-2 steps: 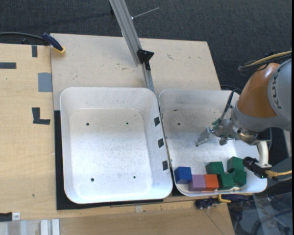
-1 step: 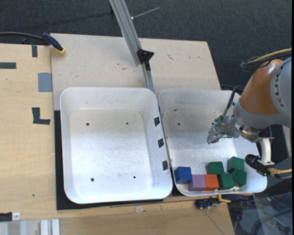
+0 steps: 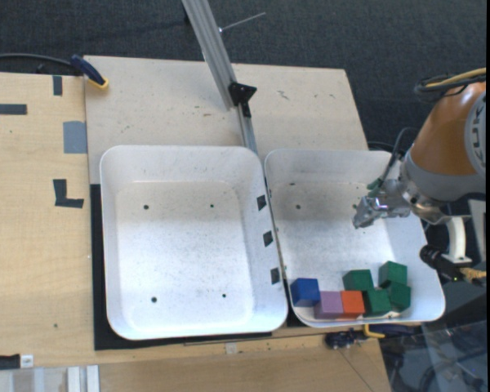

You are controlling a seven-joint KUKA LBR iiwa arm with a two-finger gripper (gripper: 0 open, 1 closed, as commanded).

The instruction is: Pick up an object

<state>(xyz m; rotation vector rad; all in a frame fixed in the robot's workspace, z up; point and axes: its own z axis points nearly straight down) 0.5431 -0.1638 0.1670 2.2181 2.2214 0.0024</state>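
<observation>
Blocks (image 3: 355,295) crowd right bin (image 3: 327,170) near edge; gripper (image 3: 366,212) above bare floor.

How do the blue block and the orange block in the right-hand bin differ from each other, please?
The blue block lies at the left end of the cluster, nearest the divider, while the orange block lies further right, between the purple block and the green blocks. The blue block looks a little larger than the orange one. Both rest along the near wall of the right bin, apart from the gripper.
</observation>
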